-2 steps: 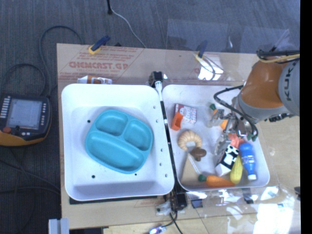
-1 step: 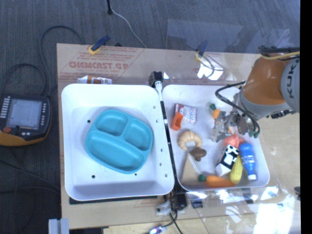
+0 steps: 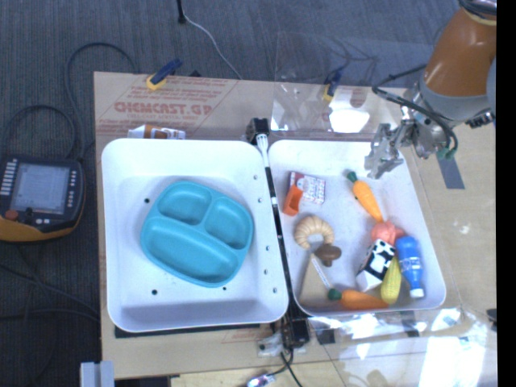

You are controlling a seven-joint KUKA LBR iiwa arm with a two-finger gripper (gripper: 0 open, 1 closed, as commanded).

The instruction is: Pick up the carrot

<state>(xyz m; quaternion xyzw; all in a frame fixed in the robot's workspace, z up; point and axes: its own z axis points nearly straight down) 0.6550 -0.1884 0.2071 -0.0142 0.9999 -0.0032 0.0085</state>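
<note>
An orange carrot [image 3: 368, 199] with a green top lies slanted in the right bin [image 3: 284, 240], near the bin's far right part. A second carrot-like orange piece [image 3: 359, 300] with a green end rests along the bin's near wall. My gripper [image 3: 384, 161] hangs just above and to the right of the upper carrot's green tip, over the bin's far right corner. Its fingers [image 3: 376, 166] point down and stand open with nothing between them.
The right bin also holds a red-and-white carton [image 3: 308, 187], a croissant [image 3: 313, 230], a mushroom [image 3: 327, 254], a blue bottle [image 3: 409, 265], a corn cob [image 3: 391, 281] and a black-and-white box [image 3: 375, 262]. A blue divided plate [image 3: 197, 230] lies in the left bin [image 3: 121, 297].
</note>
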